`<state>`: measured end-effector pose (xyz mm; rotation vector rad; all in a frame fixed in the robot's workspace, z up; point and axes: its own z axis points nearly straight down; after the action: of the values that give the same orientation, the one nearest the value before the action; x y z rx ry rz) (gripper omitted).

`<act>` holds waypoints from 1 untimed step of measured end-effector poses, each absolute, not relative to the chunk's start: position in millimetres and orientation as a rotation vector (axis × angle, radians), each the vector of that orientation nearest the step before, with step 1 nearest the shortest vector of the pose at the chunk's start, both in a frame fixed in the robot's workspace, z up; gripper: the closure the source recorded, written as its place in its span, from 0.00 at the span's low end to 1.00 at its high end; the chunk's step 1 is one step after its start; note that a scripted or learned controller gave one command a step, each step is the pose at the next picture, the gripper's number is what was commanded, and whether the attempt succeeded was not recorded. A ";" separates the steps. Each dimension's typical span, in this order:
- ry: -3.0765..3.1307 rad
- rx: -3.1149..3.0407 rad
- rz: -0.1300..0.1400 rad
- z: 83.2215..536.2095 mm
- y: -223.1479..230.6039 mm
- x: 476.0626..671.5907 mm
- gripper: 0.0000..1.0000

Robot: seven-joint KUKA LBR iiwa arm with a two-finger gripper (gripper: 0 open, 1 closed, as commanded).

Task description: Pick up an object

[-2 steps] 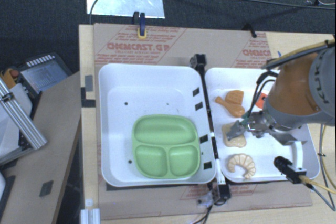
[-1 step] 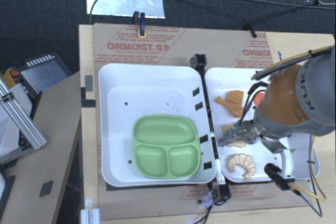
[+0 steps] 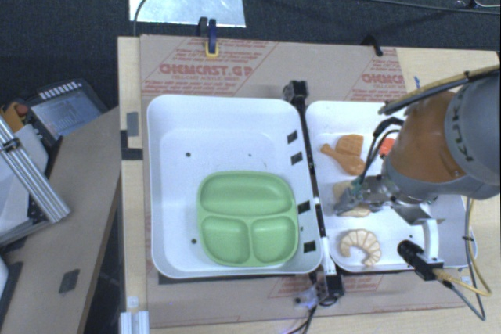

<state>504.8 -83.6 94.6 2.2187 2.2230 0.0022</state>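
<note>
1. Green divided tray (image 3: 246, 217) fills the left bin's (image 3: 168, 168) front half.
2. Croissant (image 3: 360, 245) lies near the right bin's (image 3: 329, 117) front rim, orange piece (image 3: 346, 152) behind.
3. Gripper (image 3: 354, 201) sits low between them; whether it is parted or closed cannot be told.

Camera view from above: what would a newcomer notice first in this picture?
First the pale green plastic tray with three compartments, lying in the left white bin. Next the grey arm with its orange band, reaching from the right into the right white bin, its gripper low over a pale object. Near it lie an orange toy drumstick and a beige croissant-shaped toy, toward the front edge.
</note>
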 end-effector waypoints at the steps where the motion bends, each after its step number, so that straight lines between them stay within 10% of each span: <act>1: 2.218 2.218 0.005 144.4 -93.9 508.3 1.00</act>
<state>508.3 -93.9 144.4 2.2184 2.2176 0.0046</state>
